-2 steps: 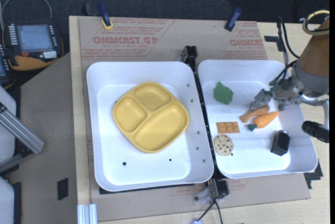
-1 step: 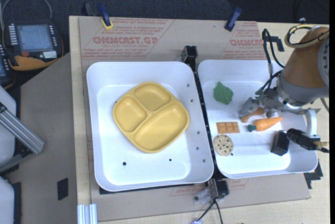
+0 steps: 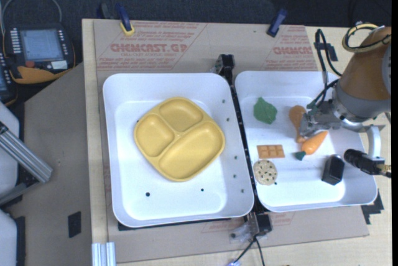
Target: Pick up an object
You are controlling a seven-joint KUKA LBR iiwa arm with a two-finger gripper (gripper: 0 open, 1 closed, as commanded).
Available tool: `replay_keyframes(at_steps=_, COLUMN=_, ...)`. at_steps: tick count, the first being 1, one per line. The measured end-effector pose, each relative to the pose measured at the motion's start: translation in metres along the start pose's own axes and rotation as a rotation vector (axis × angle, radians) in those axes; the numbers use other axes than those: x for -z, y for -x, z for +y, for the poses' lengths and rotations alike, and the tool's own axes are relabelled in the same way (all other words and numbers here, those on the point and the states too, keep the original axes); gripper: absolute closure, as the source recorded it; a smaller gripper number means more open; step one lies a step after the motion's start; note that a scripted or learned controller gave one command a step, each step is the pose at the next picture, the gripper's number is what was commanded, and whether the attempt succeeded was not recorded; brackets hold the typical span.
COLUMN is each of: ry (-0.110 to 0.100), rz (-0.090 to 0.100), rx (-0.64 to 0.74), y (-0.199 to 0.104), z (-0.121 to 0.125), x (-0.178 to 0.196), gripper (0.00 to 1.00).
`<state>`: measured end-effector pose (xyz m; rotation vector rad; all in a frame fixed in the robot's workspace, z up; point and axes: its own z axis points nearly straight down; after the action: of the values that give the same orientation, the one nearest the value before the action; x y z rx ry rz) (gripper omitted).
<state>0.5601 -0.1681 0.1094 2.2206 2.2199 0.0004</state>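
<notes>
Over the right bin (image 3: 348,196) my gripper (image 3: 309,127) hangs low among the toy food, just above the carrot (image 3: 314,142) and beside a small orange-brown piece (image 3: 296,114); I judge it is lining up on the carrot, which lies slanted on the bin floor. I cannot tell from here how the fingers stand. Near by lie a green leafy piece (image 3: 265,110), a cracker (image 3: 270,151), a cookie (image 3: 265,171) and a black block (image 3: 333,169). Left bin (image 3: 118,134) carries a yellow divided plate (image 3: 179,138), well apart.

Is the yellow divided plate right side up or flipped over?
Right side up: the yellow plate in the left bin shows its three compartments facing upward.
</notes>
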Motion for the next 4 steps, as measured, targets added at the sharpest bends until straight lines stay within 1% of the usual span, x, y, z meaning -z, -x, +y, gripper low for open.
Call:
replay_keyframes(at_steps=1, ry=0.004, rz=-0.001, rx=0.001, y=-0.002, z=0.004, x=0.043, gripper=1.0)
replay_keyframes(at_steps=2, ry=0.006, rz=-0.002, rx=0.002, y=-0.002, z=-0.001, x=0.105, gripper=1.0)
replay_keyframes(at_steps=3, ry=0.005, rz=-0.002, rx=0.002, y=-0.002, z=0.0, x=0.143, gripper=1.0)
replay_keyframes(at_steps=4, ry=-0.001, rz=0.004, rx=0.007, y=-0.059, z=-0.003, x=0.15, gripper=1.0)
